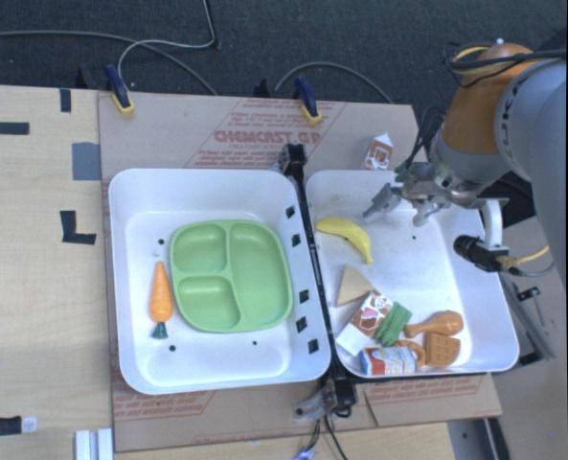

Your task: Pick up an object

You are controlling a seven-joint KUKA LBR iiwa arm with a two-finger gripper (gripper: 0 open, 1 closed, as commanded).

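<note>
My gripper (399,207) hangs over the back of the right bin (427,257), open, its two fingers spread with nothing between them. A yellow banana (348,235) lies in that bin just left of and below the gripper. Nearer the front lie a tan wedge (353,284), a small red and white carton (372,314), a green piece (393,324), a brown drumstick-shaped toy (435,326), a waffle-like piece (442,350) and a flat printed pack (391,360). In the left bin (130,257) lie a green divided plate (231,276) and an orange carrot (160,298).
A small milk carton (380,151) stands on the cardboard outside the right bin, behind it. Black clips mark the divider (303,247) between the bins. The arm's grey and orange body (494,113) fills the upper right.
</note>
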